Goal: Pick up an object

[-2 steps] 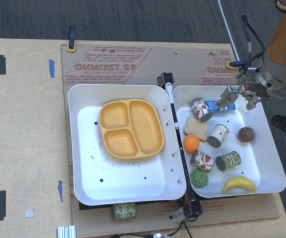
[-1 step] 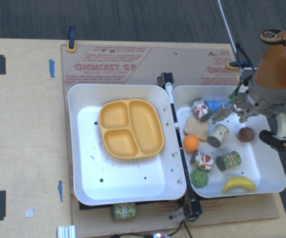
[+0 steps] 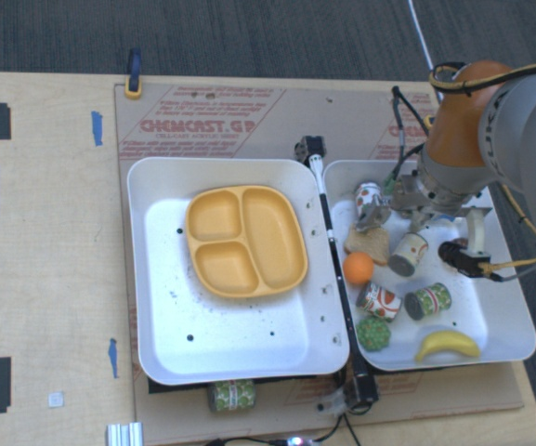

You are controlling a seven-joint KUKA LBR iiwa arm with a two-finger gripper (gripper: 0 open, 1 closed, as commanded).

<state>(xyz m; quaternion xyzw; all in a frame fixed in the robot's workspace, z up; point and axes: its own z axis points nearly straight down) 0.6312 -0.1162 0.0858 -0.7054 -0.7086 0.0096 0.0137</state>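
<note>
Gripper (image 3: 414, 214) low over right bin (image 3: 514, 328), finger state impossible to tell; nearest target small can (image 3: 409, 253) right of centre frame, tilted beside orange (image 3: 359, 268): likely light, rigid, slick, best pinched across its round sides.

The grey arm with its orange band (image 3: 461, 124) enters from the right and bends downward at the wrist. Its metal two-finger pincer (image 3: 407, 210) hangs below that band, pointing down and toward the left. Dark cables loop along the wrist, and a black fitting with a thin yellow lead (image 3: 467, 258) juts out beside it.
</note>
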